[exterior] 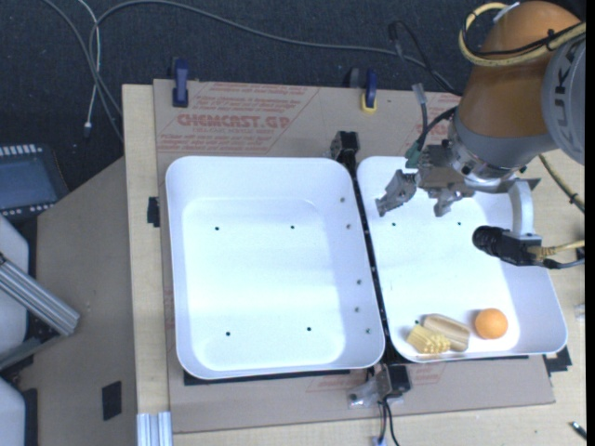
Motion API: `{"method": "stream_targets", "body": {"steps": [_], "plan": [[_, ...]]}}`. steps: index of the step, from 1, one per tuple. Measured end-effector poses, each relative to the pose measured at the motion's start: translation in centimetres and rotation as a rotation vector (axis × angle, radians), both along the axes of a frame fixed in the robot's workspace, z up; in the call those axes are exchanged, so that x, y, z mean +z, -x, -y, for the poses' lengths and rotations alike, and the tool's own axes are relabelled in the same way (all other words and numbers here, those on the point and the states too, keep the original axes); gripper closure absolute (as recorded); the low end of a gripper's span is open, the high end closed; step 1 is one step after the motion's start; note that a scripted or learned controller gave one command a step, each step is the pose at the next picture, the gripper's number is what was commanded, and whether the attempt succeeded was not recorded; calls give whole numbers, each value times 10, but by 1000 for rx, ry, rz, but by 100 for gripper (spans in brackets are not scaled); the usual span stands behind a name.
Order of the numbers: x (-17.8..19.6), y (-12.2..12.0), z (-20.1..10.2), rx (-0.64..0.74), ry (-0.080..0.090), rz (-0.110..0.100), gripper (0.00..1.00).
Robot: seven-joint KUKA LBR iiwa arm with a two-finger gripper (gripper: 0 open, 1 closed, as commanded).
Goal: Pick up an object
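Orange ball [491,323] sits near my right bin's [548,295] front edge, beside a bread roll [446,326] and corn cob [429,341]. Nothing's blocking them. Farther back, my pincer [418,200] hangs spread, grasping nothing. Cardboard [232,117] behind is printed "GEMCAST"-something, hard to read.

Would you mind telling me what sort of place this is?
Most likely a robotics lab bench: two white bins on a clamped board, a grey-and-orange arm above, loose cables around.

Two white bins [270,170], an orange ball [491,323], yellow corn [429,342] and a tan, perhaps bread-like, piece [447,326].
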State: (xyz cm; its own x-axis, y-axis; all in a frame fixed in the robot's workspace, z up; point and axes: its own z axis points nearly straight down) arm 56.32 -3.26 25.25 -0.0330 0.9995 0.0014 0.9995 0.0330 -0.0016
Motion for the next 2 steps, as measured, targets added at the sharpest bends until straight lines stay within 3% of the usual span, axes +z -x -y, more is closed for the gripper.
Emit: {"method": "stream_targets", "body": {"steps": [1, 2], "plan": [[73, 5, 33, -9, 2, 9, 0], [-91, -5, 49, -34, 1, -11, 0]]}}
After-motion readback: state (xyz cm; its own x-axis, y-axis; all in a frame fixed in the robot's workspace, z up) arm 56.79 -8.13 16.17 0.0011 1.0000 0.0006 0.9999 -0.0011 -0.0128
